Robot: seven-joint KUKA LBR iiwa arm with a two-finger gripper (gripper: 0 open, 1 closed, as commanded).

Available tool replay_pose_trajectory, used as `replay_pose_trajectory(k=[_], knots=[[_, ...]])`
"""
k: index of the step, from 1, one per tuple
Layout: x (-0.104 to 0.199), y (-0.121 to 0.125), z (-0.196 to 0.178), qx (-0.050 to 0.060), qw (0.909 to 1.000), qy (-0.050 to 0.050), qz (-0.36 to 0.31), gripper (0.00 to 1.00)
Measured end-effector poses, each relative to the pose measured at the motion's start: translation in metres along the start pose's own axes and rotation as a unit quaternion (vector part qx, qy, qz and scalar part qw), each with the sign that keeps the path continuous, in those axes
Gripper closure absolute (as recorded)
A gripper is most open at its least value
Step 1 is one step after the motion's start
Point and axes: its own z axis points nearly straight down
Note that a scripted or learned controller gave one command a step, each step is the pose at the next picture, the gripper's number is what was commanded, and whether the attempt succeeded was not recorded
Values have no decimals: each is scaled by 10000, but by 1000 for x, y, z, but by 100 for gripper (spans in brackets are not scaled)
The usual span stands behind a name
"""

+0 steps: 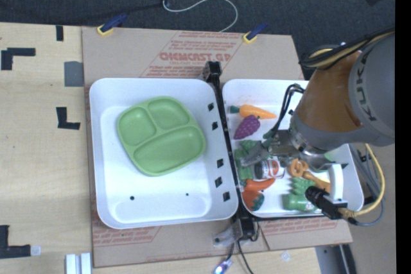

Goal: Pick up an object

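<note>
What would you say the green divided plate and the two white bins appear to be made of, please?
The green divided plate looks like moulded plastic with a matte finish: uniform colour, soft rounded compartment edges, no sharp glints. The left bin and right bin look like thin formed plastic, smooth and slightly glossy, with rounded corners and faint sheen; coated metal cannot be ruled out.

Tool [257, 157] low among toy vegetables [252, 120]

Grey arm [359, 99] reaches in from right, orange band above wrist, gripper [260, 160] pointing down-left.
</note>
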Motion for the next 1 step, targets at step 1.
replay_pose_trajectory(k=[1], knots=[[93, 0, 2, 14, 10000, 7, -19, 0]])
